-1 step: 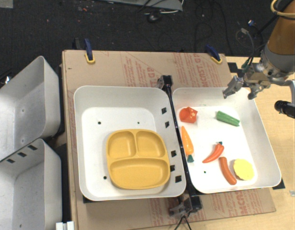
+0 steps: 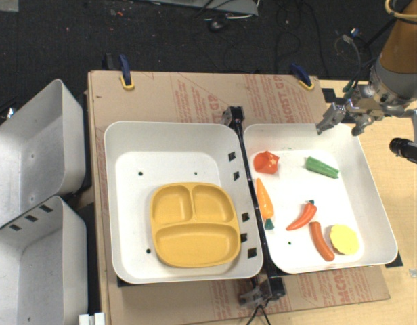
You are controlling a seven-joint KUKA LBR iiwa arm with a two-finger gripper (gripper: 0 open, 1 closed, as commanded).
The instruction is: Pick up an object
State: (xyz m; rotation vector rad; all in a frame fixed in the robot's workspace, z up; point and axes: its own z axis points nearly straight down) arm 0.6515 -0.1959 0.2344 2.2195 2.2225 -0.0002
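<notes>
Your gripper [image 2: 344, 122] is hanging over the far right corner of the right bin [image 2: 379, 205], jaws spread apart with nothing between them. The closest thing to grab is the green pod [image 2: 321, 167], which sits down and a bit left of the jaws, on the bin floor near the back. Its long axis runs on a slant, upper-left to lower-right, so I'd guess you'll want the jaws closing across the short side, not along it. It's a small, smooth, bright green stick, lying flat and clear of everything else. The red piece [image 2: 266, 161] is further left, and the carrot [image 2: 264, 198], chili [image 2: 302, 216], sausage [image 2: 321, 240] and yellow disc [image 2: 344, 239] are all well apart from the arm, toward the near side.
</notes>
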